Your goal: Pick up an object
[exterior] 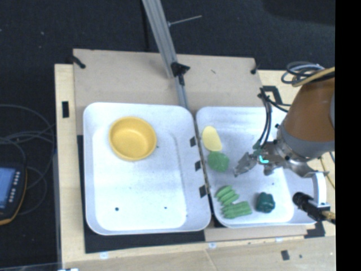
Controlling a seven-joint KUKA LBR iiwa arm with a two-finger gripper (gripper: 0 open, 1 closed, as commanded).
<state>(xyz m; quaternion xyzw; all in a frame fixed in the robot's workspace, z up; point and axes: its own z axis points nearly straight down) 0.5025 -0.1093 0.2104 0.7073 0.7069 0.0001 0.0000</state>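
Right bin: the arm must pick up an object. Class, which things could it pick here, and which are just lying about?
Job:
gripper
yellow piece
green ball
two ridged green pieces
dark green piece

Lying about:
yellow bowl in left bin
tablet

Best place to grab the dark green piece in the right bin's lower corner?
Probably from straight above, closing across the dark green piece at its middle. It looks small and lumpy and lies apart from the ridged green pieces, though the bin wall is close on its right. The claw hovers up-left of it.
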